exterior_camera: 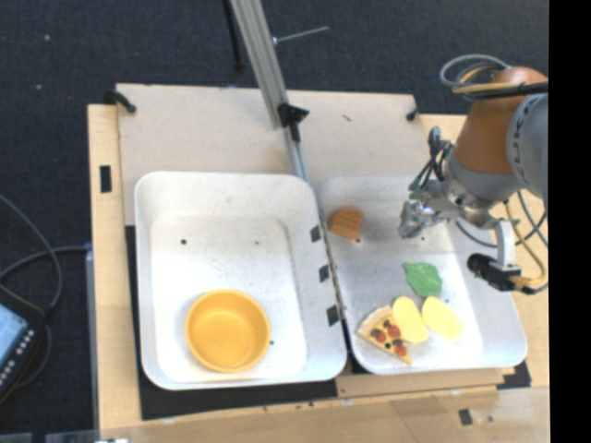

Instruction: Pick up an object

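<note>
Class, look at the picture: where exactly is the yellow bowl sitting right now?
The yellow bowl sits in the left bin, toward its near edge, apart from the toy food in the right bin.

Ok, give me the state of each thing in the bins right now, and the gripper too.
yellow bowl: upright, left bin
brown piece: loose, right bin
green piece: lying flat
pizza slice: flat, touching yellow pieces
yellow pieces: side by side
gripper: above right bin, holding nothing visible

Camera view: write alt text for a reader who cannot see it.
A robot arm's gripper hovers over the right bin, which holds a brown piece, a green piece, two yellow pieces and a pizza slice. The left bin holds a yellow bowl.
</note>
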`<state>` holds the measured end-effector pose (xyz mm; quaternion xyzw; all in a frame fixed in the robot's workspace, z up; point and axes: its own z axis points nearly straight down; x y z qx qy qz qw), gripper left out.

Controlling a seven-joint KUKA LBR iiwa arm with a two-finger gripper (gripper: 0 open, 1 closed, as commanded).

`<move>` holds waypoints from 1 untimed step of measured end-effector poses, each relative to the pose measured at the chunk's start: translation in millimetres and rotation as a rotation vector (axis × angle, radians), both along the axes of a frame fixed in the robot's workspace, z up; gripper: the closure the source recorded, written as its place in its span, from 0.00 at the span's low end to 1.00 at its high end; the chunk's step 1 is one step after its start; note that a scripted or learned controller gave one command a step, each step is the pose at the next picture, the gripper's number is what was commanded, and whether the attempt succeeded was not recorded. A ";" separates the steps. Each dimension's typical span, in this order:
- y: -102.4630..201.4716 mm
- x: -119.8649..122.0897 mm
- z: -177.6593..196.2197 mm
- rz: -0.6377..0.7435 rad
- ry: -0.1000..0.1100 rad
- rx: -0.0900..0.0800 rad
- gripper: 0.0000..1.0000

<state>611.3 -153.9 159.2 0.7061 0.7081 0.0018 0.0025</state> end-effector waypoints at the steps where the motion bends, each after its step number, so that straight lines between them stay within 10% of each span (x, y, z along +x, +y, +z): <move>1: 0.4 -5.5 46.9 0.001 0.000 0.000 1.00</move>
